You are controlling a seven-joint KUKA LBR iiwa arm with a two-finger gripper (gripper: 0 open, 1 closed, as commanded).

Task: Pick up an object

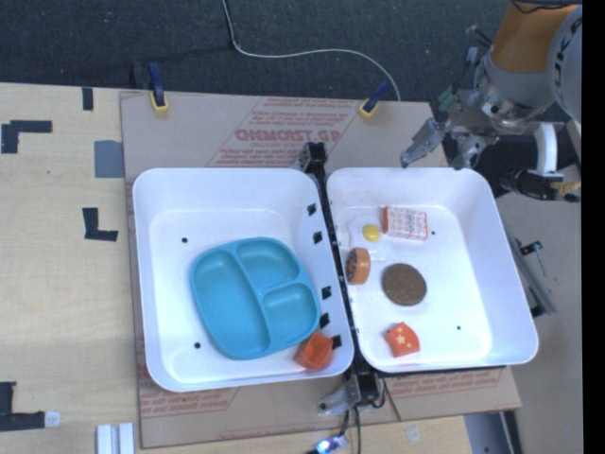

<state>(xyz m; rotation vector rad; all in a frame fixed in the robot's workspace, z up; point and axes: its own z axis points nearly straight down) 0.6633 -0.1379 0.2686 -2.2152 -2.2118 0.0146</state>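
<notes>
Orange block sits beside my blue tray.
Gripper, fingers apart, hovers beyond the right bin's far rim, well clear of it.

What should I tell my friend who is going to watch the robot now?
Pincer: open, holding nothing, hovering above the far edge of the right bin.
Right bin holds: a red-and-white packet, a small yellow piece, a brown round disc, an orange-brown piece by the divider, and a red-orange piece.
Left bin holds: a blue divided tray and an orange piece at its near corner.
Done: nothing picked up yet.
Left: lower into a bin, grasp one object, lift it.
</notes>
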